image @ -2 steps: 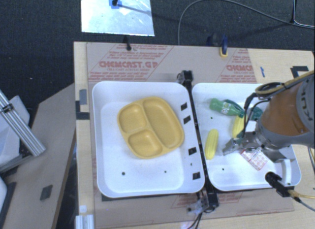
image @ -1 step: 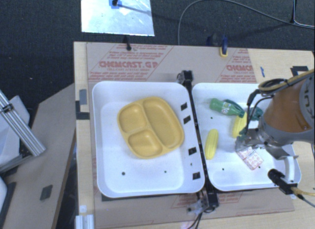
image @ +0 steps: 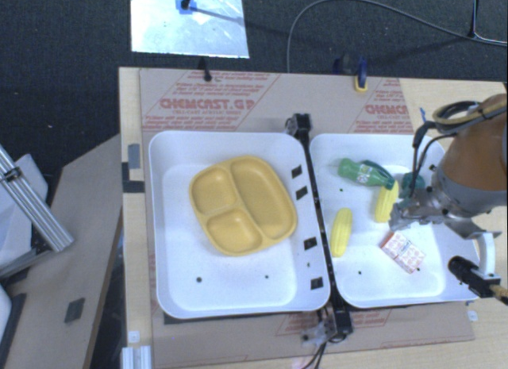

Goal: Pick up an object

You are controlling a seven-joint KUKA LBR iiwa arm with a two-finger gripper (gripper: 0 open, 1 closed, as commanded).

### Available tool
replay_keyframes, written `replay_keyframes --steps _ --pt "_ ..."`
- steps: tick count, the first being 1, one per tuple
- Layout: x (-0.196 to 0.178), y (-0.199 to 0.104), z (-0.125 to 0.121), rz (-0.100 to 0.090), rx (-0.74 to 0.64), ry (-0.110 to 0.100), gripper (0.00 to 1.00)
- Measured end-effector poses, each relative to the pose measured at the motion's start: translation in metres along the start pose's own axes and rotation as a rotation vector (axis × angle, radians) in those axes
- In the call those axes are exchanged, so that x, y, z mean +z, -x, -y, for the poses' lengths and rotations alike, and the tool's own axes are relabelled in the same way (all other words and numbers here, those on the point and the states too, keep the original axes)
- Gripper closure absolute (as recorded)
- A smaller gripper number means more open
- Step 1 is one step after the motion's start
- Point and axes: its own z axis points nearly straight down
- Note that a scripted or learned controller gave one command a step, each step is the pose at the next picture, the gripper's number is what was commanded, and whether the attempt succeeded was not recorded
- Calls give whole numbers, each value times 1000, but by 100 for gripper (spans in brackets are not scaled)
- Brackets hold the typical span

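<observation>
Two white bins sit on printed cardboard over dark carpet.

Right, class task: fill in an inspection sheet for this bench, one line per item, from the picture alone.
Surface: two white bins side by side, left bin, right bin, on printed board.
Job's things: right bin holds green bottle, two corn cobs, packet.
Clutter: yellow tray in left bin.
Grippers: gripper low over right bin, near the upper cob.
Cables: black cable on floor behind.
Surroundings: shiny sheet, dark carpet.
</observation>
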Motion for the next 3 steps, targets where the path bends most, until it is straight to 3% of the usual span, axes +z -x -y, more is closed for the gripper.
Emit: replay_keyframes --steps 2,3 --pt "-118 4 -3 1 -1 1 100" --pt "-101 -44 -30 -2 -5 -4 100"
